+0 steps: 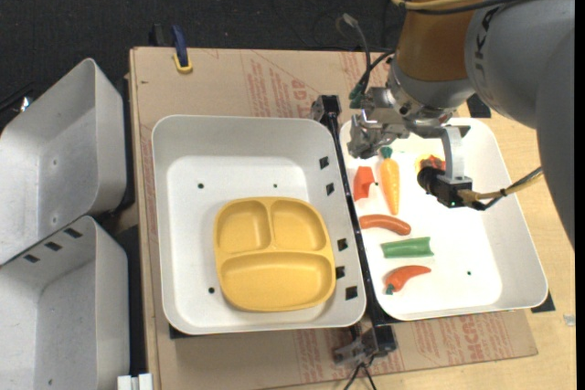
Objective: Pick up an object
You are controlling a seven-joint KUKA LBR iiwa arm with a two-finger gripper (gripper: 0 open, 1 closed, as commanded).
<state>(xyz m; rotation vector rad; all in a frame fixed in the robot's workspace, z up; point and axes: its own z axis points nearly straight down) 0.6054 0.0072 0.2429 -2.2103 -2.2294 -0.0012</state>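
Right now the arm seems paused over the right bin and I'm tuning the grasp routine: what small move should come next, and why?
Probably a short descent. The pincer hovers at the far end of the right white bin, right above the green-topped end of the orange plastic carrot, with nothing visibly between its fingers. The small red piece lies close beside, so go straight down.

Smooth glossy plastic yellow tray (274, 253), matt white plastic bins (174, 151), rough brown cardboard underlay (238, 78).
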